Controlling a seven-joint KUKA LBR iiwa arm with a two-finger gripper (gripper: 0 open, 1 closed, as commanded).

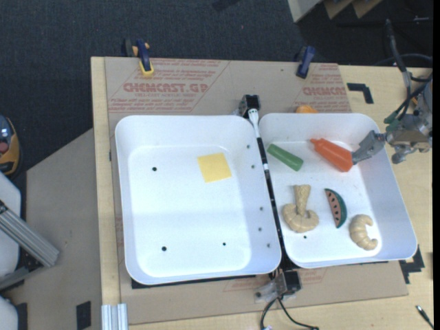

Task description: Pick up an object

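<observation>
My gripper (363, 150) hovers at three o'clock in the right bin (395, 184), finger state impossible to tell, touching the orange carrot (331, 154); I should straddle its middle before closing.

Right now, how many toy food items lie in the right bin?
5: green pickle and orange carrot at the back, mushroom centre-front, watermelon slice beside it, croissant front right.
</observation>
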